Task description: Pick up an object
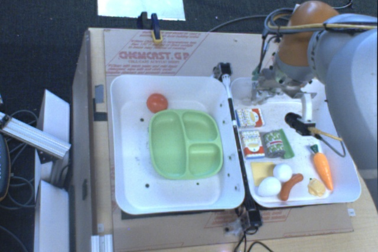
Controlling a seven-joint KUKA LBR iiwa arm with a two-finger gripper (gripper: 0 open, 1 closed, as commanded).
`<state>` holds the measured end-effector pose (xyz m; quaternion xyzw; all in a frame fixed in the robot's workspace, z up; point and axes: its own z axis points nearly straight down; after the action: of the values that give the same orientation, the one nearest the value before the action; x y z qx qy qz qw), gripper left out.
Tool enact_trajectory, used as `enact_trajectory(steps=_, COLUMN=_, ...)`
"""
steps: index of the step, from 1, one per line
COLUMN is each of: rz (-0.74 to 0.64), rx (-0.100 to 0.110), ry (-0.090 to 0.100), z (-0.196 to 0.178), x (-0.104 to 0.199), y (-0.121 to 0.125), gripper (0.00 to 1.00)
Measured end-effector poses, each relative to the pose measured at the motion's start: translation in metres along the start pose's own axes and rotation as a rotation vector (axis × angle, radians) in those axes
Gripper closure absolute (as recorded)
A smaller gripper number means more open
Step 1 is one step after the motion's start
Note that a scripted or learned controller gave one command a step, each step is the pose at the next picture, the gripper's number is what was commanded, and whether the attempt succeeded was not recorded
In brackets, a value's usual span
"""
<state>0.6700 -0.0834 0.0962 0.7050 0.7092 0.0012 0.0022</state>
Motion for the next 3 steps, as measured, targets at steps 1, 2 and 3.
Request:
enact_trajectory(steps=1, rz=0.0, rx=0.0, ry=0.0, z=0.0, x=0.0, y=0.0, gripper=0.0)
enact_trajectory(steps=2, rz=0.002, rx=0.003, ry=0.0, z=0.011, x=-0.001, y=-0.001, gripper=0.0)
enact_trajectory(steps=3, rz=0.0, rx=0.0, ry=0.0, z=0.0, x=-0.001, y=0.0, gripper=1.0)
